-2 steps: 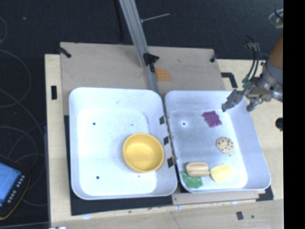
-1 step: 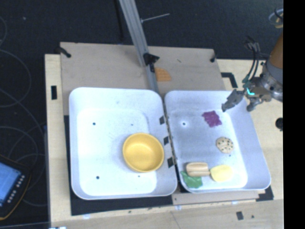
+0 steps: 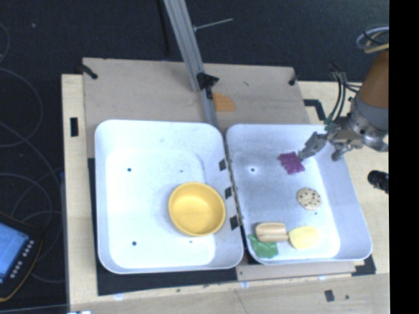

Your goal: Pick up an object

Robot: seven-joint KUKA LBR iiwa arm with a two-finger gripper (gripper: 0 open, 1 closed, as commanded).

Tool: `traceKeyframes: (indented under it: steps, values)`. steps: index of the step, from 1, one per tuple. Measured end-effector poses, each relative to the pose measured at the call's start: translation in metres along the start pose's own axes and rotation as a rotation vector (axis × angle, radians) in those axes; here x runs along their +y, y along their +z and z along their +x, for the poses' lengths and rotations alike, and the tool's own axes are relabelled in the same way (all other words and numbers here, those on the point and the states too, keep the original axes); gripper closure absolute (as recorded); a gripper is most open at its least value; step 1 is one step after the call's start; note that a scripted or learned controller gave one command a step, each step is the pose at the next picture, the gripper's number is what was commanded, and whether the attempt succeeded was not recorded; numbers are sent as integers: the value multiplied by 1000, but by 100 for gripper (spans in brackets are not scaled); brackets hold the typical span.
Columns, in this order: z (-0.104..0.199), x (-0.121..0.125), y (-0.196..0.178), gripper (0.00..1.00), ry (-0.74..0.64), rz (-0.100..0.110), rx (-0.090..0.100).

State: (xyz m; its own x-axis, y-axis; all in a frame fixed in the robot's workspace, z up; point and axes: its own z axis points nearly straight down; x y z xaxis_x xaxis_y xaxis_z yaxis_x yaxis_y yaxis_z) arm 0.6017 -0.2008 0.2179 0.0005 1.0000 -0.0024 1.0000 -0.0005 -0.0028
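Left bin [image 3: 114,175]: shallow, white; holds one yellow bowl [image 3: 196,209], upright, toward its near right part, close to the divide between the bins.

Right bin [image 3: 258,152]: shallow, white; holds five items. Near left corner: a green scrap [image 3: 263,246], partly under a tan roll-shaped piece [image 3: 271,231] whose long axis runs left to right. Just right of the roll, touching or nearly so: a yellow lump [image 3: 304,237]. Farther back, apart from these: a round speckled cookie [image 3: 308,198]. Far part of the bin: a purple object [image 3: 291,162], small, flat-looking, irregular; its long axis seems to run from far left to near right, though the shape is too small to say which end leads.

Gripper [image 3: 324,144]: over the far right part of the right bin, on the arm [image 3: 376,100] reaching in from the right; one finger [image 3: 310,146] slants down and left, its tip just beside the purple object's right edge; the second finger sits farther right and clear of the first, so the jaws read as parted; nothing lies between them.

Relation governing the pick: the purple object is judged the likely target, being nearest; it lies just left and slightly nearer than the jaws, not between them; a short shift left would be needed to straddle it, ideally closing across its narrow width.
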Motion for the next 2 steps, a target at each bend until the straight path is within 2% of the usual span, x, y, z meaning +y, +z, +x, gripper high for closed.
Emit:
traceKeyframes:
  steps: [2]
  values:
    - [7,-4,119,0,3,0,1]
